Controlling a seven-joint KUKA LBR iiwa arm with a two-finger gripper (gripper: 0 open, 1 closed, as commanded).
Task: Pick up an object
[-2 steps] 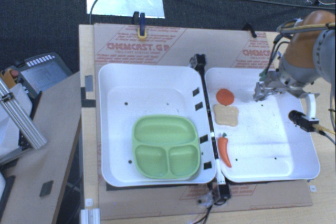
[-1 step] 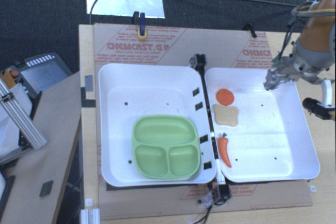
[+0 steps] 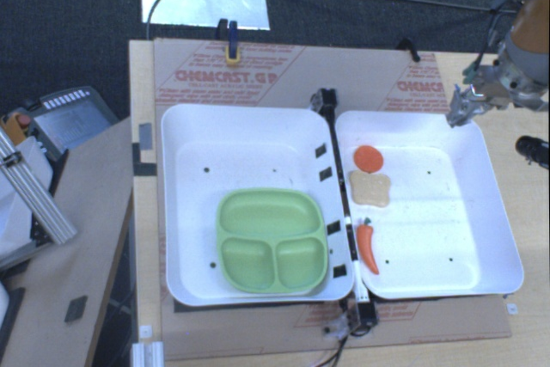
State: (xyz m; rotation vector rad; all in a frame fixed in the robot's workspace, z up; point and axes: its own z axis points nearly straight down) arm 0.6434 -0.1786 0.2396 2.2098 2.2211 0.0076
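- A green divided plate [image 3: 272,241] lies nearest, in the left bin [image 3: 185,142].
- In the right bin [image 3: 447,211]: a carrot [image 3: 367,247], then a beige slice [image 3: 370,189], then a red disc [image 3: 369,157].
- My gripper [image 3: 464,109] hangs at that bin's far right corner, fingers apart, holding nothing.

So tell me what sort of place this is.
Probably a robot lab test bench: an arm over two white bins, toy food like a carrot, and taped cables.
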